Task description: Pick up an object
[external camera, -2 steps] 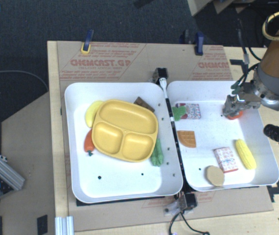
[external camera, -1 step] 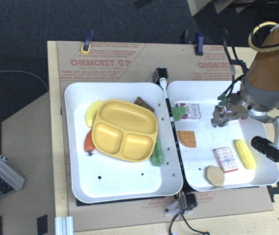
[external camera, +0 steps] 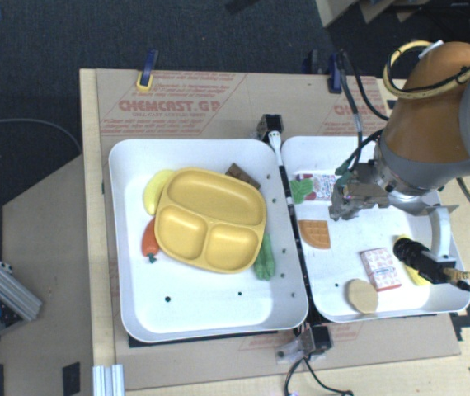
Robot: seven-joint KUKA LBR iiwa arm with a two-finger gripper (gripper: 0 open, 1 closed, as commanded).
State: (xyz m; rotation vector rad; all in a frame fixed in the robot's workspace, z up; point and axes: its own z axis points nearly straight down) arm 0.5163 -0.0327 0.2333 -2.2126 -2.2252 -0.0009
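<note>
The tabletop [external camera: 218, 97] is wearing a brown cover with red printed letters, and two shallow white bins with rounded corners are sitting on it side by side.

The left bin [external camera: 128, 221] is holding one smooth yellow tray [external camera: 210, 221] of plastic, with three compartments, lying at a slant. Four smaller things are showing from under its edges: one yellow piece [external camera: 157, 190] and one orange-red piece [external camera: 149, 239] on its left side, one brown piece [external camera: 242, 174] at its upper right corner, and one green piece [external camera: 265, 261] at its lower right.

The gripper [external camera: 340, 207] is hanging over the upper left part of the right bin [external camera: 334, 271]. I cannot tell if the jaws are wide or narrow, and nothing is visibly sitting between them.

The things to pick up are lying loose in this bin. One shiny packet [external camera: 321, 186] and one small green lump [external camera: 302, 190] are lying together just above and to the left of the gripper. One orange waffle [external camera: 315, 235] with a grid pattern is lying just below and to the left of it. One small box [external camera: 381, 268], white with a red pattern, and one round beige biscuit [external camera: 362, 295] are lying near the lower edge, close to each other and well apart from the gripper.
</note>
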